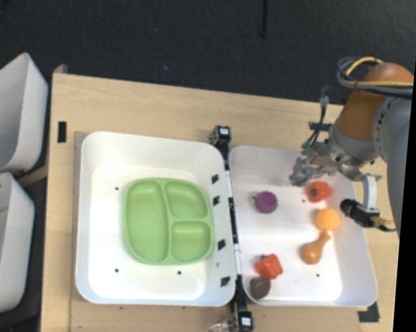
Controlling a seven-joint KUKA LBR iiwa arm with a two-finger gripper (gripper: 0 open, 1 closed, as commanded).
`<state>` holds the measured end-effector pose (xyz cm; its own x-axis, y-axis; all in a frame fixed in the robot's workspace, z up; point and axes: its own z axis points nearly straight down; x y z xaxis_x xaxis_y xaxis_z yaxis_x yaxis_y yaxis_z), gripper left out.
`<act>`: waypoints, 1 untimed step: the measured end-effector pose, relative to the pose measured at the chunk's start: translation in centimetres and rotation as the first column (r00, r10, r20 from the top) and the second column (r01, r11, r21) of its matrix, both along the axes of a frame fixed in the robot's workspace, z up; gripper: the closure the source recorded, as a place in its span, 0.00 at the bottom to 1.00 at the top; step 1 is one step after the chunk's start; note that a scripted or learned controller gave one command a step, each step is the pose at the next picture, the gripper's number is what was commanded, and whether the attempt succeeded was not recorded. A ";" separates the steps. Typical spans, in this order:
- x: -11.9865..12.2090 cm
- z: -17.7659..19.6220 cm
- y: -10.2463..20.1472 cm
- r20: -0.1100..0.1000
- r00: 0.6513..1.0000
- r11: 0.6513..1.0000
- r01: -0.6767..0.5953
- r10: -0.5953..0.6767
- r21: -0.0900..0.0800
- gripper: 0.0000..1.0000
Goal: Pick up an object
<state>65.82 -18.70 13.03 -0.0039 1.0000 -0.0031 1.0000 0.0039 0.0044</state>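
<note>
Arm (pixel 375 115): grey with an orange band, reaching in from the right, bent downward at the wrist.
Tool (pixel 303 173): low over the right bin's (pixel 342 282) far side, pointing down.

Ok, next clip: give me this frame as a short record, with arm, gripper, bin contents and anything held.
arm: grey KUKA arm with orange band, reaching in from the right
gripper: two-finger gripper low over the right white bin, beside the red-orange round toy
jaws: state unclear
held: nothing visibly
right bin: purple round toy, orange gourd-shaped toy, red pepper-like toy, small dark brown object
left white bin: green divided plastic tray
</note>
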 end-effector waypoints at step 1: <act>0.1 6.3 -0.1 0.000 1.000 1.000 0.001 -0.001 0.001 1.00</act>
<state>65.97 -18.84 19.38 -0.0028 1.0000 -0.0017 1.0000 0.0028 0.0041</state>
